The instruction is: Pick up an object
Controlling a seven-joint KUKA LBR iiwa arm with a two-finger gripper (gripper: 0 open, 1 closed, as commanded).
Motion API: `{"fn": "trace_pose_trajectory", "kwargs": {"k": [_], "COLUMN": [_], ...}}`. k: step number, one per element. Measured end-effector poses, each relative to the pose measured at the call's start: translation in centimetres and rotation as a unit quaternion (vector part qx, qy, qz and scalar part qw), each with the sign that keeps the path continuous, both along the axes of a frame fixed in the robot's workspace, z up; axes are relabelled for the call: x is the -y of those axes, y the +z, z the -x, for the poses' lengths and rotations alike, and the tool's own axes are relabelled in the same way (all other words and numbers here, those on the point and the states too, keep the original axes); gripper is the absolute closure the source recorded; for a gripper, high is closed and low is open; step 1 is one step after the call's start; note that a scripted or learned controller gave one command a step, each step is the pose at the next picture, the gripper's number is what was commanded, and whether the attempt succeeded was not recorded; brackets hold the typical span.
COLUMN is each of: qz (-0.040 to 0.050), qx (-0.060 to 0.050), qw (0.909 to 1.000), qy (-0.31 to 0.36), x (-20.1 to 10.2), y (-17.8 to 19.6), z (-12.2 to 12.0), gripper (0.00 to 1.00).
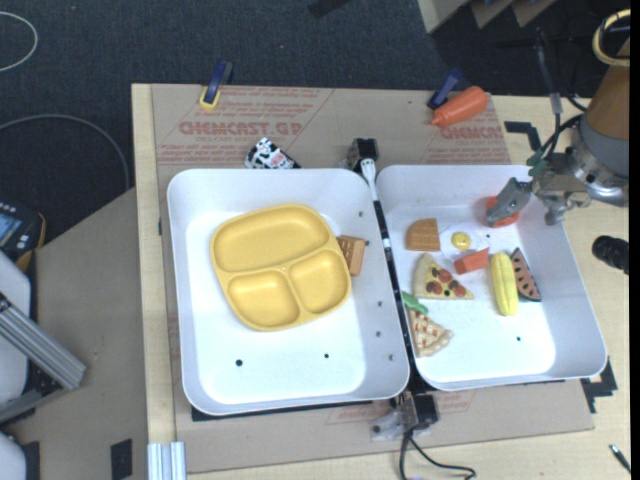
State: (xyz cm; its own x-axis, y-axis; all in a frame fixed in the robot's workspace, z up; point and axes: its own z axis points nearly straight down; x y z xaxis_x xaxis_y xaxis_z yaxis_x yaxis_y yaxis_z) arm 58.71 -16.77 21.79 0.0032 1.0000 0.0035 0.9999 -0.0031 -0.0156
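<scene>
My gripper (532,206) hangs over the back of the right bin (560,353), reaching in from the right, and its two grey fingers stand apart, so it is open. A small red piece (499,213) lies at the tip of the left finger (514,196), partly under it, not between the two. Toy foods lie in this bin: a toast slice (423,235), a small yellow egg (460,239), a pizza slice (439,280), a red chunk (472,262), a corn cob (504,284), a watermelon slice (524,275) and a second wedge (428,334).
The left bin (200,368) holds a yellow divided plate (280,265) with a brown block (351,254) at its right edge. Behind the bins lie an orange carrot toy (460,106), a black-and-white toy (269,155) and a yellow clamp (211,91).
</scene>
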Motion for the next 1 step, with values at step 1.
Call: {"fn": "trace_pose_trajectory", "kwargs": {"k": [1], "qz": [0.0015], "qx": [0.007], "qw": [1.0000], "qy": [0.002], "x": [-0.02], "y": [0.80], "z": [-0.29], "gripper": [0.00]}}
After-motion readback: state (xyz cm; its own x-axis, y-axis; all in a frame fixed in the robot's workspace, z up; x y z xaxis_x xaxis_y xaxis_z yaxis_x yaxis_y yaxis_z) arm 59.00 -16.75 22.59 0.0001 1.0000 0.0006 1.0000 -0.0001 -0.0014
